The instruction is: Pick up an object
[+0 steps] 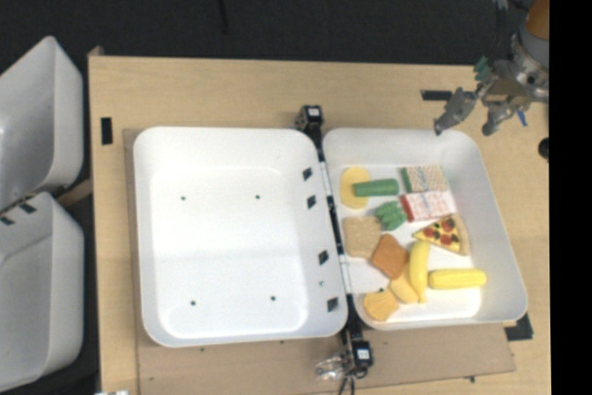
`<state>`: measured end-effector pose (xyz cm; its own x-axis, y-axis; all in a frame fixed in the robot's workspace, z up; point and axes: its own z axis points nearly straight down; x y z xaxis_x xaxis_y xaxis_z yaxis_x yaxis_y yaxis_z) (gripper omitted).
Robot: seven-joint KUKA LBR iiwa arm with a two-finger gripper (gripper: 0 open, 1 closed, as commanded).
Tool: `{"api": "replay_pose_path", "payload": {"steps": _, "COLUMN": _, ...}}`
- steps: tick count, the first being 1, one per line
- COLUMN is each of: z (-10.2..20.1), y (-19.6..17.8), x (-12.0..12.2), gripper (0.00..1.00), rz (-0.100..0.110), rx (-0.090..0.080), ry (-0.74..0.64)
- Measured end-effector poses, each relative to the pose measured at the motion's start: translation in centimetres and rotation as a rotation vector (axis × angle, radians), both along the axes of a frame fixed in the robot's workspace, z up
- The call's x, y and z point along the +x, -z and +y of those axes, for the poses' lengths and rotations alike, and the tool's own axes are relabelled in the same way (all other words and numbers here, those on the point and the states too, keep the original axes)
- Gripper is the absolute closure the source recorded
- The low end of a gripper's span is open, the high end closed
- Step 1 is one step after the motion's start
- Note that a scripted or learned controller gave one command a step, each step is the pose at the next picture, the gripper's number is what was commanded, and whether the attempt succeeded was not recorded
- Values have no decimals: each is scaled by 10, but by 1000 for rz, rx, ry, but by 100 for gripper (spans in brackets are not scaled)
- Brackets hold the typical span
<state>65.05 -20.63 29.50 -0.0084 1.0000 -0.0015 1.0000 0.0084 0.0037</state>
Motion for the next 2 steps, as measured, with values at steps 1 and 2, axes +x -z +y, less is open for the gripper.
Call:
{"api": "replay_pose_path", "payload": {"steps": 1, "z": 60, "y": 90, "x": 40, "gripper": 0, "rz": 3, "rx": 1, "ry": 2}}
{"api": "replay_pose_path", "payload": {"steps": 2, "z": 108, "y": 173, "x": 38, "gripper": 0, "rz": 6, "rx": 2, "ry": 3}}
